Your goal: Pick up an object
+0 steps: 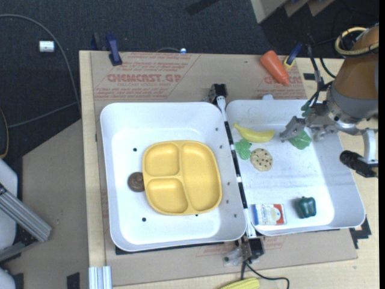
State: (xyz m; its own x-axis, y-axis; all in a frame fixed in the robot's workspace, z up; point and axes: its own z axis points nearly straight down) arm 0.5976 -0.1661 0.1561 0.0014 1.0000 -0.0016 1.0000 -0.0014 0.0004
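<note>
A smooth yellow sectioned plate (181, 177) with rounded corners fills the left bin (114, 125). In the right bin (337, 179), the fingers (299, 129) hang at about one o'clock, and a leafy green piece (300, 140) sits between them; how wide they spread I cannot tell. A curved banana (254, 133) lies just at their nine o'clock.

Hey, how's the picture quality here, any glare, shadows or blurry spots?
Camera view: lighting even and soft; the yellow divided plate casts a faint shadow on the left bin; mild sheen on the right bin floor; the gripper area looks slightly soft, and small items like the cookie lack fine detail.
</note>
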